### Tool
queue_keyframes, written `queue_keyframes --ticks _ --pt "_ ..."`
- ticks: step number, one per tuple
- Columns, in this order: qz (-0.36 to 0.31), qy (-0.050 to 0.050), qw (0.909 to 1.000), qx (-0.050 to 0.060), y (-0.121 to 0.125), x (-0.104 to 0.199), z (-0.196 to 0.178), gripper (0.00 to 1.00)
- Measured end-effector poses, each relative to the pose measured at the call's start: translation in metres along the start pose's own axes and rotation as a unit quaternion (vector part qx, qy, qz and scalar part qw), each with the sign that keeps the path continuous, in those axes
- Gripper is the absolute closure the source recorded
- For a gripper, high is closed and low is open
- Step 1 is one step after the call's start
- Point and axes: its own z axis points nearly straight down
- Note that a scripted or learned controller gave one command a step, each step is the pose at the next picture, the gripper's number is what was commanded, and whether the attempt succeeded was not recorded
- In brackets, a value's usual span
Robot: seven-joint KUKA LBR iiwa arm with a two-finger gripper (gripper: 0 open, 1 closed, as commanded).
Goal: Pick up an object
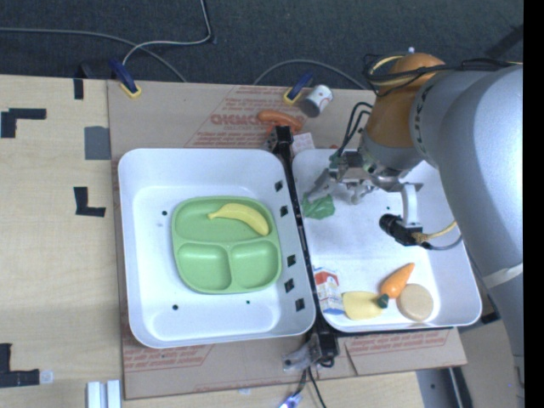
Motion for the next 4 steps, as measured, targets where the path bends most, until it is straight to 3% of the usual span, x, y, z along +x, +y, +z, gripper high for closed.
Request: queue_keyframes --ticks 1,2,3,4 --pt "0.000 0.002 1.0000 0.001 0.021 0.002 0.012 0.00" --pt "0.001 0.000 1.0000 0.003 0.008 0.000 -0.001 0.00" --pt "0.000 0.000 1.0000 0.001 -0.015 0.001 0.011 0.00" --pt "0.000 0.001 1.0000 0.001 0.021 0.000 0.012 0.00"
